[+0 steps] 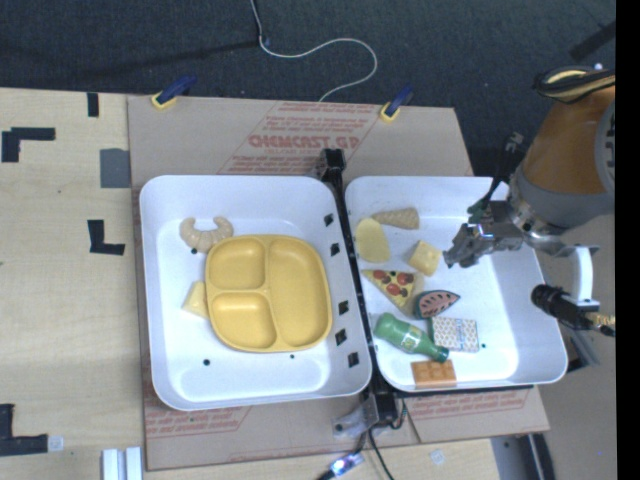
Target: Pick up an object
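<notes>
gripper [470, 246] over right bin [520, 363], finger state unclear, bare floor beside cheese wedge [425, 258]

The grey arm [570, 158] reaches in from the right, end effector [468, 246] low.

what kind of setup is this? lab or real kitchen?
Likely a robot lab bench for pick testing, not a kitchen. Two white bins sit on cardboard clamped to a table, toy food such as a pizza slice and green bottle lies in one, and the gripper reaches in.

Dark carpet [120, 18], white cable [320, 53], wooden bench [60, 268], cardboard sheet [290, 138].
</notes>
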Robot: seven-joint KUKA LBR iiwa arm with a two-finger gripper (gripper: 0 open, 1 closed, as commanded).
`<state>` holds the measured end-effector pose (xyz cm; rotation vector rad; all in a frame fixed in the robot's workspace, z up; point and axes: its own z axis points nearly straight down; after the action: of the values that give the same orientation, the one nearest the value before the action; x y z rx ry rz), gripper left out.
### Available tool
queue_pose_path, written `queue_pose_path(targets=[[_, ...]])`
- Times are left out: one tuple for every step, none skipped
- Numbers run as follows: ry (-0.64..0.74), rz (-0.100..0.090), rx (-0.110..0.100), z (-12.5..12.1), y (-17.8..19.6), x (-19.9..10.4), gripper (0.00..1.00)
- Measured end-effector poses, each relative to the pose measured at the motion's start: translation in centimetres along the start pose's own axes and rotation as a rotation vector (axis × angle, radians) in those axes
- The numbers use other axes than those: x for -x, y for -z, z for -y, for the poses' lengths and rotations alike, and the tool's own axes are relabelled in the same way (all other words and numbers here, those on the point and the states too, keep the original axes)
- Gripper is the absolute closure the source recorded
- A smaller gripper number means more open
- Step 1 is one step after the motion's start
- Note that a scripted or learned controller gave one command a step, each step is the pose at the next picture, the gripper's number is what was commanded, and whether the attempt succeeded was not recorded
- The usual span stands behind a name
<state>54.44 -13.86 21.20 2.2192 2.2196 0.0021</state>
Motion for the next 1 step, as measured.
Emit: queue_pose_path(targets=[[0.001,-0.001,-0.003,-0.04,1.28,-0.05,1.00]])
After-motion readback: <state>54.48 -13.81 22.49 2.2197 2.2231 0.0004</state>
